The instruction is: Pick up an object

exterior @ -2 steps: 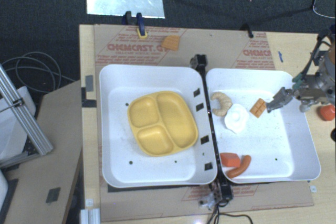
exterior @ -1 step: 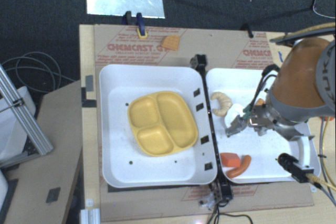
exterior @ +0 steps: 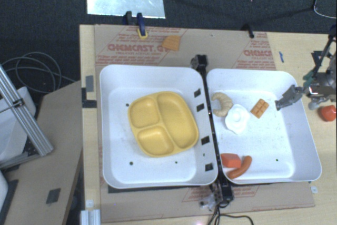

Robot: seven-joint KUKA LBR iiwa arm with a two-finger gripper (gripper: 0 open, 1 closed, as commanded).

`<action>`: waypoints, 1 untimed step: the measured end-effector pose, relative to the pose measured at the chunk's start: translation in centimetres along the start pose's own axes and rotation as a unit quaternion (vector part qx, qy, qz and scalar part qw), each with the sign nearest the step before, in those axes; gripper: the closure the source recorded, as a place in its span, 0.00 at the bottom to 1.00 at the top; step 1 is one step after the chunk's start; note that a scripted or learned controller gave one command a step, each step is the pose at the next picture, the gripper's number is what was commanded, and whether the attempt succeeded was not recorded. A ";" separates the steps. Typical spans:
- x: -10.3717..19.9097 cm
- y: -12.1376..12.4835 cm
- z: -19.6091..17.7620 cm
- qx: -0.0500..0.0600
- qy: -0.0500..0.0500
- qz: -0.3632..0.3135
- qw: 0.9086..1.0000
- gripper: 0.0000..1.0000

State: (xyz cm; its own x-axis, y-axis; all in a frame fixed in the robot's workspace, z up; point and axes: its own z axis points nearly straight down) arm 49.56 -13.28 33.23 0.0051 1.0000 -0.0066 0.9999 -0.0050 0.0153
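While the gripper (exterior: pixel 288 97) hangs at the right rim of the right bin (exterior: pixel 300 129), I cannot tell its finger state. Candidates lie left of it in that bin: waffle piece (exterior: pixel 259 108) nearest, fried egg (exterior: pixel 237 119), croissant (exterior: pixel 221 103), and sausage (exterior: pixel 239 167) at lower centre touching an orange-red piece (exterior: pixel 229 159). Yellow divided plate (exterior: pixel 162 123) sits in the left bin (exterior: pixel 113 113). Suggest targeting the waffle: isolated, close; descend vertically, centred, clear of the egg.
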 end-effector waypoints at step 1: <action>5.2 -1.1 10.2 0.009 0.004 -0.006 1.000 0.00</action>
State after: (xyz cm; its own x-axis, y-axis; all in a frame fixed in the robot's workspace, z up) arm 48.66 -8.12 22.96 -0.0067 1.0000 0.0022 1.0000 0.0067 -0.0022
